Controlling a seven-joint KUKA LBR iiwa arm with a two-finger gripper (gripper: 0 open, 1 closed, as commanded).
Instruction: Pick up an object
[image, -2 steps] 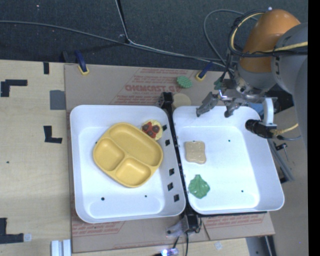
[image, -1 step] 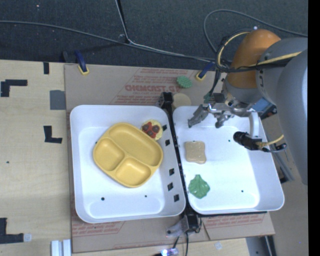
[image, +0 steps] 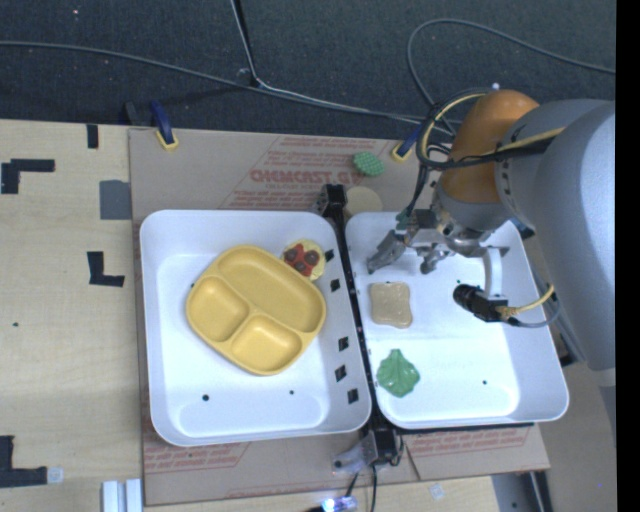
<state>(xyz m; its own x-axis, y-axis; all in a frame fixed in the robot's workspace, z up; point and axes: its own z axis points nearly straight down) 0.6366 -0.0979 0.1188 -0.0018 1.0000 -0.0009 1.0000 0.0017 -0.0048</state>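
Note:
In the right bin (image: 500, 390) lie a tan slice of toast (image: 390, 304) near its left wall and a green leaf-shaped piece (image: 398, 373) closer to the front. My gripper (image: 408, 258) hangs over the back of that bin, just above and to the right of the toast, with its two grey fingers (image: 384, 254) spread apart and nothing between them. The left bin (image: 175, 400) holds a yellow divided plate (image: 256, 308), and a small round piece with red berries (image: 303, 258) rests at the plate's back right corner.
A black divider (image: 343, 300) runs between the two bins. A small green object (image: 368, 163) sits on the cardboard behind the bins. A black cable connector (image: 482, 302) on the arm hangs over the right bin's middle. Cables cross the dark floor behind.

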